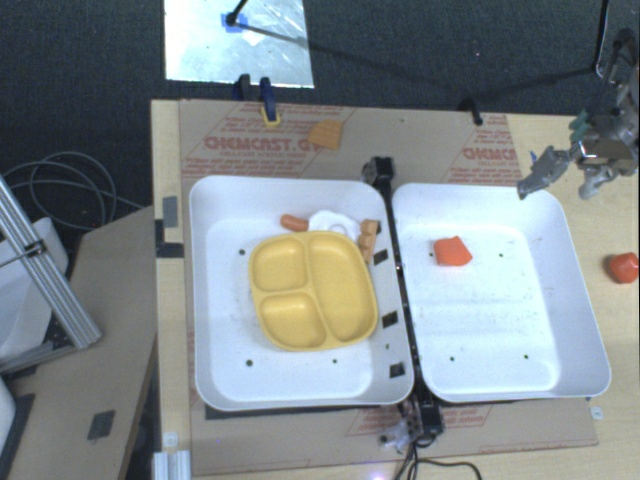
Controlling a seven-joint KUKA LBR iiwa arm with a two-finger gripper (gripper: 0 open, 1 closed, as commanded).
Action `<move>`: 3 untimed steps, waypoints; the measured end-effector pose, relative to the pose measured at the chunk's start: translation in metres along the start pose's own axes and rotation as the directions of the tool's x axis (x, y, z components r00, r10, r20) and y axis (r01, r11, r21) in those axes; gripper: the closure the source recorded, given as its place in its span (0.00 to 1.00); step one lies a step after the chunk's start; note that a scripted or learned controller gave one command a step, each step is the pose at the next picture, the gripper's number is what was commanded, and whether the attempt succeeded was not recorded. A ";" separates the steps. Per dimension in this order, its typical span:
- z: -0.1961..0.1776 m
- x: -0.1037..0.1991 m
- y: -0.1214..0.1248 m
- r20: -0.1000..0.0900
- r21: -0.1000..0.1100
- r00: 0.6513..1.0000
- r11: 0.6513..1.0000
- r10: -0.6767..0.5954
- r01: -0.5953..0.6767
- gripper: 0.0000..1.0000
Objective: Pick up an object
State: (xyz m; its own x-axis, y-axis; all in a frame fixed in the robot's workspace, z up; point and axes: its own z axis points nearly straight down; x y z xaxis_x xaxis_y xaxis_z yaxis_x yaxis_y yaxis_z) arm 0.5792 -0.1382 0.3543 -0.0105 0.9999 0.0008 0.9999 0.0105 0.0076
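- Worktop (300, 133) carries two shallow white bins side by side; the near edge lies at the bottom of the camera view, the far edge at the top.
- Left bin (215, 268): a yellow divided tray (310, 290) lies tilted across its middle. Beyond the tray, touching or just beside its far rim, lie a small orange sausage-shaped piece (294, 223), a white ring-shaped item (333, 225) and a small tan piece (369, 234) against the bin's right wall.
- Right bin (560, 268): one orange block (452, 252) lies alone in the far-left part of the bin floor, well apart from every wall but the left one.
- Off the bins: a red-orange object (622, 266) rests on the worktop just outside the right bin's right wall, and a tan piece (325, 135) lies on the worktop beyond the left bin.
- Gripper (560, 175) hangs over the far-right corner of the right bin with both fingers spread wide and nothing between them.
- Step in hand, as judged: approach. No object is grasped and the gripper is not yet over a target.
- Next move, as judged: the orange block is the nearest free-standing candidate. The move calls for travel leftward across the right bin, alignment of the wide fingers to either side of the block, descent to the bin floor, then closure.
- Risk: the block is small, so a slight offset may push it aside rather than capture it.
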 end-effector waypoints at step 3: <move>0.212 0.003 0.042 0.002 0.008 1.000 1.000 0.016 -0.016 0.00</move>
State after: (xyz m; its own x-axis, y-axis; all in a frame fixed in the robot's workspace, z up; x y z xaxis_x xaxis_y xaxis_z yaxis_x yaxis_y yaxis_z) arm 0.6233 -0.1350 0.1424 0.0059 1.0000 -0.0006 1.0000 -0.0059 -0.0009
